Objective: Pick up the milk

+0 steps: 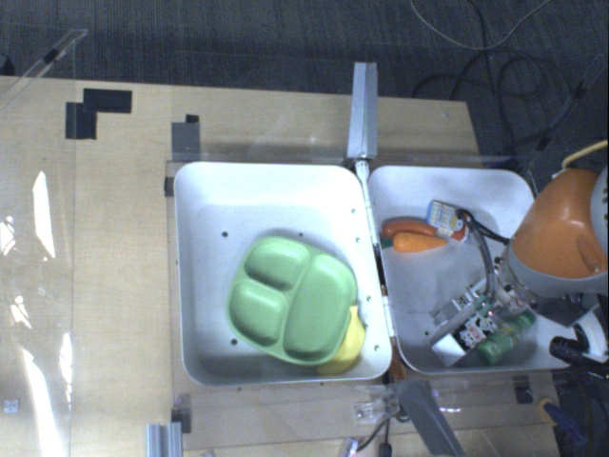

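In the right bin point(419, 284), a small white carton with dark print, which looks like the milk point(455, 342), lies near the front wall. My gripper point(469, 312) is low in the bin, right over the carton's upper edge and touching or nearly touching it. The grey wrist and orange band point(561, 231) reach in from the right and hide the bin's right side. Whether the carton is held cannot be seen.
A green bottle point(500, 344) lies against the carton's right side. An orange carrot point(417, 242) and a small blue-and-white pack point(442, 216) lie at the back of the right bin. The left bin point(205, 255) holds a green divided plate point(291, 299) over a yellow thing point(352, 343).
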